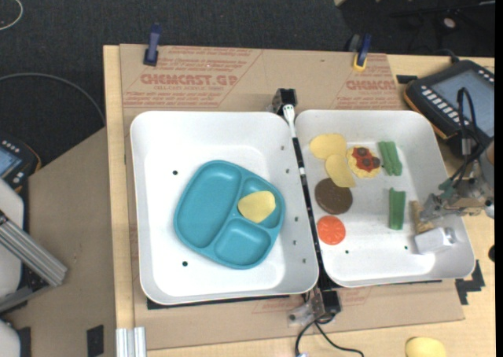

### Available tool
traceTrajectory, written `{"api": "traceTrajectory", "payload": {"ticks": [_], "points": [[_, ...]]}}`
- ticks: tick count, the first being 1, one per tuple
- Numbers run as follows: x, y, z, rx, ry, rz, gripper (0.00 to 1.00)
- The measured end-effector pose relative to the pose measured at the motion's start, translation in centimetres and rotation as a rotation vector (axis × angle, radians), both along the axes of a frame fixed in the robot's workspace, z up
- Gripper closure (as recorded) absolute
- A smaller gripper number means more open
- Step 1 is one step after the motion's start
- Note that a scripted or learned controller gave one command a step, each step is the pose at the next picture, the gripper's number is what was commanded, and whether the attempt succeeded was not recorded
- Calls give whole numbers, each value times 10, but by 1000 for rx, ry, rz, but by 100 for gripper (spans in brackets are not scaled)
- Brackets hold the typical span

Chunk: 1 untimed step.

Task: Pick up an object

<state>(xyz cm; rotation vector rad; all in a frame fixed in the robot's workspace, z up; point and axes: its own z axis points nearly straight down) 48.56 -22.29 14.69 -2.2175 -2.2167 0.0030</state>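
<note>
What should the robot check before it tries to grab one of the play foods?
1. Foods lie in the right bin: ok.
2. Gripper over that bin's right side: ok.
3. Nearest piece, lower green stick, lies apart from the others: ok.
4. Jaws open or shut: cannot tell.
5. Orange disc free of brown disc: ok, a small gap.
6. Yellow piece rests in the blue tray in the left bin, away from the gripper: ok.

Flat food pieces lie scattered in the right bin: brown disc [334,196], orange disc [331,230].
</note>
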Motion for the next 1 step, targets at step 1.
{"api": "traceTrajectory", "payload": {"ticks": [1], "points": [[36, -1, -55, -4, -8, 1, 100]]}}
